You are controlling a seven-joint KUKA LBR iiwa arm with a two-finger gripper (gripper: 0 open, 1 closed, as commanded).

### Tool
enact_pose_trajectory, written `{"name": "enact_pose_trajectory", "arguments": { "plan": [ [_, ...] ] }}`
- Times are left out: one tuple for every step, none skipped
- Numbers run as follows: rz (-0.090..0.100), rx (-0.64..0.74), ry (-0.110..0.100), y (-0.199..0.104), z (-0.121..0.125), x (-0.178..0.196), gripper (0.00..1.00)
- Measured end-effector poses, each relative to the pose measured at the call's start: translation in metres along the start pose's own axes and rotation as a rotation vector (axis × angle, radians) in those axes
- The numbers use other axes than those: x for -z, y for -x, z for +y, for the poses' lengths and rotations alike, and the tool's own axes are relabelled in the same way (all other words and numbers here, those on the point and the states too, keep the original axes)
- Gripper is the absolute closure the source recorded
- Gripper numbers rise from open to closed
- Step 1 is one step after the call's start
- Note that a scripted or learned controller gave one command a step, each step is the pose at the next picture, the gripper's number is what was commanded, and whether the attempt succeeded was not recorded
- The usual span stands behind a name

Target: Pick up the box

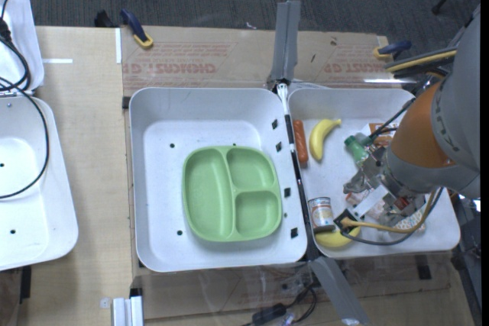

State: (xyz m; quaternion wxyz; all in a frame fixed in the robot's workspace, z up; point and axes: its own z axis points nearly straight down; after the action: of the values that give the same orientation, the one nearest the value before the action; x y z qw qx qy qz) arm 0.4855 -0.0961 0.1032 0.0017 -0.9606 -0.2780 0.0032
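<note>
Two white bins (141, 164) on wood bench (84, 57), dk floor behind.

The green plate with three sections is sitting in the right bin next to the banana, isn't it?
Not quite. The green plate does have three sections, but the camera view shows it in the left bin, by itself. The banana lies in the right bin, where the arm is reaching in.
</note>
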Motion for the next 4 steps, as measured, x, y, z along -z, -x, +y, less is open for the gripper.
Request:
{"name": "enact_pose_trajectory", "arguments": {
  "plan": [
    [0.000,0.011,0.002,-0.038,0.092,-0.012,0.00],
    [0.003,-0.111,0.004,-0.131,0.072,0.090,0.00],
    [0.001,-0.284,0.003,-0.107,0.086,0.031,0.00],
    [0.025,-0.362,0.015,-0.061,0.042,-0.001,0.00]
  ]
}}
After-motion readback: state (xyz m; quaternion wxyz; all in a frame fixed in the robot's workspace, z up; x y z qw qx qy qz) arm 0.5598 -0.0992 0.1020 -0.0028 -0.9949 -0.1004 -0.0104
